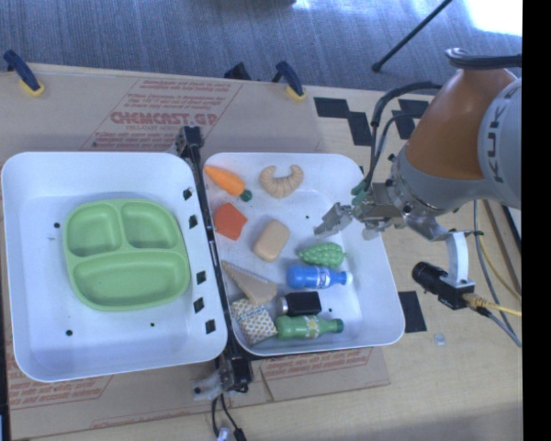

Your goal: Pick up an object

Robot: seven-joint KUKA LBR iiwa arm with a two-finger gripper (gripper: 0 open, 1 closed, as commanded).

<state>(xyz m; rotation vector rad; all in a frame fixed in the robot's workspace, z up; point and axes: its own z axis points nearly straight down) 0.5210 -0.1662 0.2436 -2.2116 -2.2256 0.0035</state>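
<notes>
I see the pickable items crowded in the right bin (372, 274), centre-right of frame: carrot (225, 181), croissant (282, 180), red block (229, 220), tan soap-like piece (271, 240), green cone (322, 254), blue bottle (316, 277), green bottle (308, 327).

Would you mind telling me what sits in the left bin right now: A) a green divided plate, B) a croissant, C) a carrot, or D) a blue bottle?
A: the green divided plate lies alone in the left bin, while the croissant, blue bottle and carrot all lie in the right bin.
</notes>
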